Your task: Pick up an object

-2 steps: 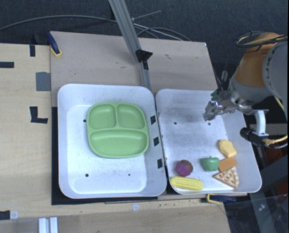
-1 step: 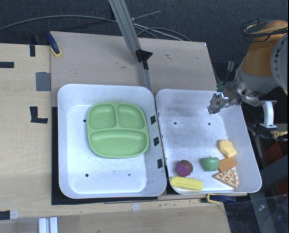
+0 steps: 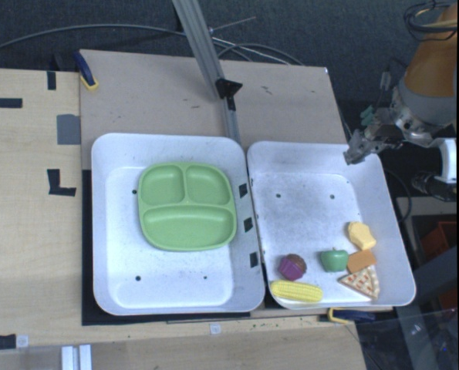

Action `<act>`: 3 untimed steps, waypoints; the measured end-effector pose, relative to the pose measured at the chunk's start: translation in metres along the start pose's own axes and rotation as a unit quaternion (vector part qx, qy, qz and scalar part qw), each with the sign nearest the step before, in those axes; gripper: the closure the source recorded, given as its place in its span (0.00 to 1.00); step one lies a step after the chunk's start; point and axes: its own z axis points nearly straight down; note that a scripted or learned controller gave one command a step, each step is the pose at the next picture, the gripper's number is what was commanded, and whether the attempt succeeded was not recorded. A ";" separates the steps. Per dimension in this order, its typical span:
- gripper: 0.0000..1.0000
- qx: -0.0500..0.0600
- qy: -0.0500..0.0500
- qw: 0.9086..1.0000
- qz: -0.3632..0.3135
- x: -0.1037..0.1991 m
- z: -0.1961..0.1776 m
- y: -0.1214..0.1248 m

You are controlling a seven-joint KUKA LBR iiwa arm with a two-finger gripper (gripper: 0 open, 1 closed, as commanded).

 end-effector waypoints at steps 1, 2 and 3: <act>1.00 0.003 0.001 1.000 -0.001 0.044 0.009 -0.009; 1.00 0.004 0.001 1.000 -0.003 0.105 0.019 -0.018; 1.00 0.003 0.002 1.000 -0.003 0.153 0.011 -0.029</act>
